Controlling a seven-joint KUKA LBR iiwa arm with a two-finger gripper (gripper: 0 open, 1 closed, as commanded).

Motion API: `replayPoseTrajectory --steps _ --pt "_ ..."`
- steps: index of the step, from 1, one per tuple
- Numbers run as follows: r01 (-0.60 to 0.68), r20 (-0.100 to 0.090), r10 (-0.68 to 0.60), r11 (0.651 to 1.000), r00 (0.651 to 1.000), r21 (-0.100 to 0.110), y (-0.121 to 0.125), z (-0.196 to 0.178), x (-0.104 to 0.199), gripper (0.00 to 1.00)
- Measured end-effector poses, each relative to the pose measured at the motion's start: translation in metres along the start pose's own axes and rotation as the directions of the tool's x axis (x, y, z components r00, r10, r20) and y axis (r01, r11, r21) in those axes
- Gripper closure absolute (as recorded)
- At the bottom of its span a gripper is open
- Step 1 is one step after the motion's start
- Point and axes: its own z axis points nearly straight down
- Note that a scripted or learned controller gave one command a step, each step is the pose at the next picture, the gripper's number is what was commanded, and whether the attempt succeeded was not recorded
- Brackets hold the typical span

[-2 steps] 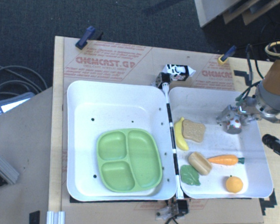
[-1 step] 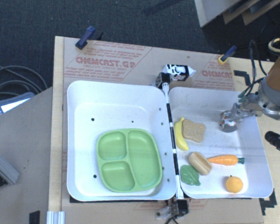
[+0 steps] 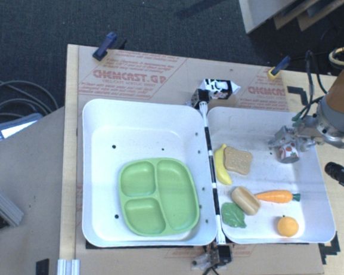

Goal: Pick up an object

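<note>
The right bin (image 3: 262, 127) holds a slice of toast (image 3: 237, 160), a yellow banana (image 3: 221, 166) beside it, a bread roll (image 3: 245, 200), a carrot (image 3: 274, 196), a green leaf piece (image 3: 233, 215) and a small orange (image 3: 287, 226). My gripper (image 3: 288, 149) hangs over the far right part of this bin, up and to the right of the toast, with a small red and white patch at its tip. It stands apart from every food item.
The left bin (image 3: 101, 128) contains a green divided plate (image 3: 156, 196). A black and white clip (image 3: 215, 90) sits at the far end of the seam between the bins. Blue clamps (image 3: 104, 45) hold the board's back edge. Cables lie on the floor at left.
</note>
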Motion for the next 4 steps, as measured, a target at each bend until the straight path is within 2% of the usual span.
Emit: replayPoseTrajectory --steps 1,2,3,4 --pt "0.003 -0.006 -0.003 1.0 1.0 0.001 0.017 0.038 0.005 0.0" --pt "0.003 -0.001 -0.003 1.0 1.0 -0.002 0.017 0.027 0.003 1.0" --pt "0.002 -0.003 -0.002 1.0 1.0 0.004 0.042 0.038 0.058 1.0" --pt "0.003 -0.002 -0.003 1.0 1.0 -0.001 0.021 -0.064 0.141 1.0"
